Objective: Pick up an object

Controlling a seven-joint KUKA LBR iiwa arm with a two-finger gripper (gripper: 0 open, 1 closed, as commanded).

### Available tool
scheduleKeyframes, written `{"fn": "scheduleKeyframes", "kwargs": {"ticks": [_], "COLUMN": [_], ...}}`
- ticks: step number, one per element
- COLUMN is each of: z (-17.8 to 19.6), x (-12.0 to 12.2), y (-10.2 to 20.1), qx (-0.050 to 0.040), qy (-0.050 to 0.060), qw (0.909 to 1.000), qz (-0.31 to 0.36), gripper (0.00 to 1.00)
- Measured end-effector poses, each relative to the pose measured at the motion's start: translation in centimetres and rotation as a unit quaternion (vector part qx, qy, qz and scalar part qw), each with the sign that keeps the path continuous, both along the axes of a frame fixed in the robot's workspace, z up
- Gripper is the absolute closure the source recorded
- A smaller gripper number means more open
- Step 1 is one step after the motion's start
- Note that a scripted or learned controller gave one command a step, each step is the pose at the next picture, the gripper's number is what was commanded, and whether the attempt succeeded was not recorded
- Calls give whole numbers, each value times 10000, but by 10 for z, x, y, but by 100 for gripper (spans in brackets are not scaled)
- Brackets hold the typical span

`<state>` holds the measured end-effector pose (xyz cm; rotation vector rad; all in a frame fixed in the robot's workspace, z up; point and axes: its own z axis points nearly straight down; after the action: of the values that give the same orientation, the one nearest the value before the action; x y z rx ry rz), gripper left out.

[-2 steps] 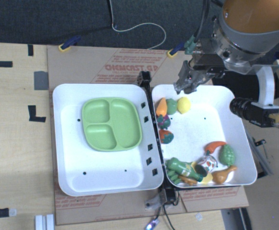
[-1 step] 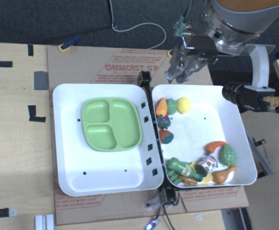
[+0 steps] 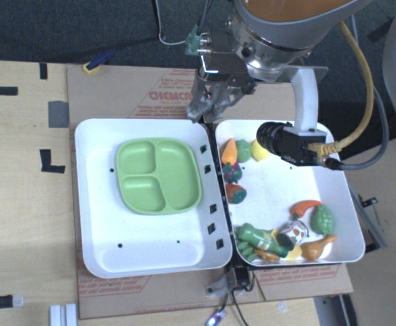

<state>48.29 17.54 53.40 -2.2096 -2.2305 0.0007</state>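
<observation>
Cardboard (image 3: 136, 94) covers the worktop (image 3: 21, 182) under two white bins, and black tape marks (image 3: 48, 160) lie on the bare surface to the left. Left bin (image 3: 96, 250) contents: one green divided plate (image 3: 159, 175), lying flat. Right bin (image 3: 279, 189) contents are the pickable toy foods: an orange-and-green piece (image 3: 229, 151) and a yellow piece (image 3: 259, 151) near the far wall, and a heap (image 3: 279, 240) along the near wall. The pincer (image 3: 208, 111) hangs over the far end of the divide between the bins, apart from the toys. Whether it is released or clenched cannot be told.
</observation>
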Motion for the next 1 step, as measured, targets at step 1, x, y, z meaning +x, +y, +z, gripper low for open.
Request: {"fn": "scheduleKeyframes", "kwargs": {"ticks": [1], "z": [0], "x": [66], "y": [-32], "qx": [-12], "qy": [-11], "qw": [10000], "qz": [-56], "gripper": [100]}}
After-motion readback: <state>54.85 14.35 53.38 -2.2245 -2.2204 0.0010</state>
